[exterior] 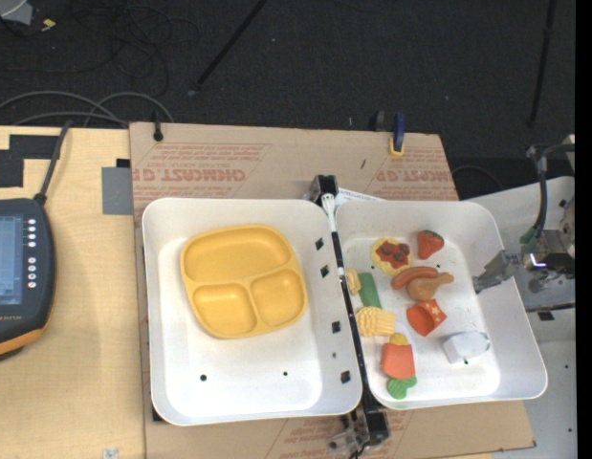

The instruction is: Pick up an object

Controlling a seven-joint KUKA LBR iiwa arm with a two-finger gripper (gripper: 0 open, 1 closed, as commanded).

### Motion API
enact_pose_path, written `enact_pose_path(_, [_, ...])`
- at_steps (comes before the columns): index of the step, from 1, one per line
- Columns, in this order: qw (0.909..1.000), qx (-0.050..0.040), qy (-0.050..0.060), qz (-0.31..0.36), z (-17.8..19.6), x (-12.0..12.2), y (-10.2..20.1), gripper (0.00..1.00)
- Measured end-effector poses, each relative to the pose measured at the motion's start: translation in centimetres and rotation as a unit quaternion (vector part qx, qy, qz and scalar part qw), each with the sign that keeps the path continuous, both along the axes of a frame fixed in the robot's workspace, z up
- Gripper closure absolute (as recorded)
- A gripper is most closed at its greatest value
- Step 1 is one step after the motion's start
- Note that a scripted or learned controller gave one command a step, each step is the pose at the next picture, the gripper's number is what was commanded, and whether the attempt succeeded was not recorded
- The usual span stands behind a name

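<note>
The right bin (511, 371) holds several toy foods. A small pizza (391, 252) and a red strawberry (429, 244) lie at the back. Below them are a brown sausage (422, 279), a green pickle (369, 288), a yellow corn cob (376, 322) and a red box (426, 316). A white cup (465, 345) and an orange carrot (398, 361) with a green top lie nearest the front. My gripper (493, 271) hangs over the bin's right rim, a grey tip right of the sausage, touching none of the toys.
The left bin (171, 371) holds a yellow divided plate (244, 280). A black divider (339, 295) runs between the bins. A teach pendant (13, 266) lies on the wooden bench at far left. Cardboard (276, 165) lies under both bins.
</note>
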State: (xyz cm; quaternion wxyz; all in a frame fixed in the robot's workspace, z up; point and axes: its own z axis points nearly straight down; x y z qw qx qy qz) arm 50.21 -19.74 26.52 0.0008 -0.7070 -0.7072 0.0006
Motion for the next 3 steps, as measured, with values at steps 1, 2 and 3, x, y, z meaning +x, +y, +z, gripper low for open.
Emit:
enact_pose_path(1, [1.0, 0.0007, 0.001, 0.0, 0.9, 0.0, -0.1, 1.0])
enact_pose_path(2, [1.0, 0.0034, 0.005, 0.003, -6.4, -2.9, 8.4, 1.0])
enact_pose_path(3, [1.0, 0.0005, -0.004, 0.004, 4.4, -2.5, 13.9, 1.0])
